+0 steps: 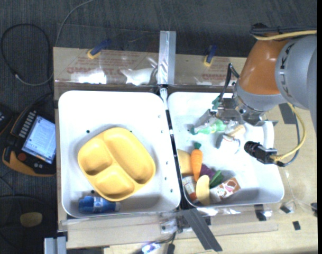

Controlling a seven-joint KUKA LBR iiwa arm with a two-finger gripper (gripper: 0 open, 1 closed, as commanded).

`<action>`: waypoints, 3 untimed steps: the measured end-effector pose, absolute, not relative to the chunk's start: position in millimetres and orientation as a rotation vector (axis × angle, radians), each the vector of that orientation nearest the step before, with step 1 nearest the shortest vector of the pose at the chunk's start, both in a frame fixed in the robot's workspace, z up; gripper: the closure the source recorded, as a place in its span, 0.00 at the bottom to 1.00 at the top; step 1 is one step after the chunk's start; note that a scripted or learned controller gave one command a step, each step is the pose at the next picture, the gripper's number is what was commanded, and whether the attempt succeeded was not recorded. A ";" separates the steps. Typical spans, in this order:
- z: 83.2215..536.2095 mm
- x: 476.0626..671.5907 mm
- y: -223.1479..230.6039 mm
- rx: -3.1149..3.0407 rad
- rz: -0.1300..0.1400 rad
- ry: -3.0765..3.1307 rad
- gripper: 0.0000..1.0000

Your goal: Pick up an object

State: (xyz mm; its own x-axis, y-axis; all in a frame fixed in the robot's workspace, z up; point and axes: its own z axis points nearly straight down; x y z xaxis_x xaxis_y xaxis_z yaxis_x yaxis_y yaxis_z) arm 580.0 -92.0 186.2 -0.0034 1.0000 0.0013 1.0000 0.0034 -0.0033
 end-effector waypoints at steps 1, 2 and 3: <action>90.4 565.4 -100.2 -2.102 -0.011 -2.348 0.00; 91.1 523.8 -100.9 -2.032 -0.014 -2.417 0.00; 101.3 525.3 -99.5 -2.030 -0.019 -2.417 1.00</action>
State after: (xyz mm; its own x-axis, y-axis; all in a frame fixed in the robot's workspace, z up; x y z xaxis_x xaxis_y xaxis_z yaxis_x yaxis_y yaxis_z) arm 525.3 -99.5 101.3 -0.1731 0.9849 -0.0035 0.9847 0.1731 0.0190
